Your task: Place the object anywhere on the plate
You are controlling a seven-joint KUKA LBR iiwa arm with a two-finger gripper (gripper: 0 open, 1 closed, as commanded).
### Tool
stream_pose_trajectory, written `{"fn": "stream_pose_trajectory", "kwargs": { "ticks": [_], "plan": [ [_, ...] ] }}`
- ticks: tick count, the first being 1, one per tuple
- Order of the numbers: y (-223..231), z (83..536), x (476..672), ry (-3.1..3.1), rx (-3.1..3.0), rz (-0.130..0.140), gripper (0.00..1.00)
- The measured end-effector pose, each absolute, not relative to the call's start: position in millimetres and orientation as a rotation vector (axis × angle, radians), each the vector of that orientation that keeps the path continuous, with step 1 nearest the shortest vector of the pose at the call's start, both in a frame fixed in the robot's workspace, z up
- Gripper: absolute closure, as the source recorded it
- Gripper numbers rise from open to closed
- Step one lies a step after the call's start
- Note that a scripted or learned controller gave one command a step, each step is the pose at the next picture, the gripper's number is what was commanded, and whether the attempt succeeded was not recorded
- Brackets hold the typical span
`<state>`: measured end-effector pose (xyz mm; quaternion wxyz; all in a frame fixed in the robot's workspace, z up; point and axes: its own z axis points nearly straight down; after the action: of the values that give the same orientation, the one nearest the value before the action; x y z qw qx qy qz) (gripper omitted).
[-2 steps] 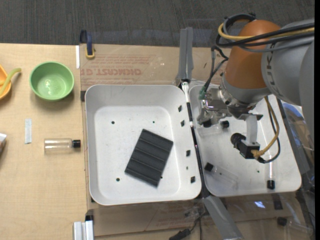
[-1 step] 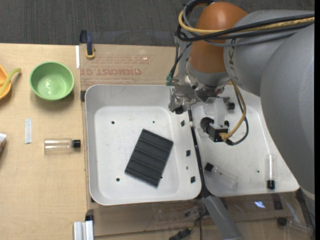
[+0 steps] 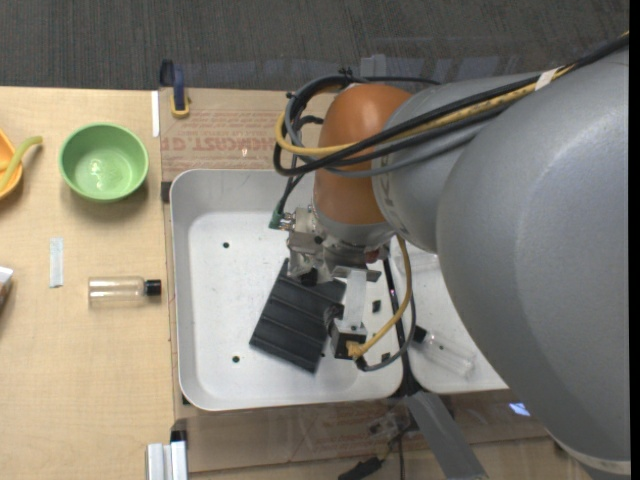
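Down over the left bin (image 3: 212, 258) hangs my end effector (image 3: 318, 268), seen from above under my orange band (image 3: 352, 153) and a tangle of black and yellow cables (image 3: 390, 323). Whether it is apart or together I cannot tell from this angle.

Starting at the far left of the bench (image 3: 80, 398), one orange thing (image 3: 5, 168) is cut off by the edge. Next to it stands one green bowl (image 3: 104, 162), and I see nothing inside it. Below the bowl lie one small white strip (image 3: 56, 263) and one clear bottle (image 3: 120, 288) with a black cap, on its side, the cap pointing toward the bins.

Then come the two white bins, side by side. The left bin holds one object, a black ribbed slab (image 3: 290, 320). It lies tilted on the bin floor, its upper end just beneath my end effector and its lower end reaching toward the near wall. I cannot tell whether I am touching it.

My own arm covers most of the right bin (image 3: 470, 376). In the part that shows lies one small clear item (image 3: 440, 353), too faint for me to name.
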<state>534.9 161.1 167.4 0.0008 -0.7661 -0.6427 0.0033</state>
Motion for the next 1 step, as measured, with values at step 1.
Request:
{"fn": "stream_pose_trajectory", "kwargs": {
  "ticks": [1],
  "plan": [
    [215.0, 167.4, 631.4, -2.215, -2.228, 0.008, 1.00]
  ]
}}
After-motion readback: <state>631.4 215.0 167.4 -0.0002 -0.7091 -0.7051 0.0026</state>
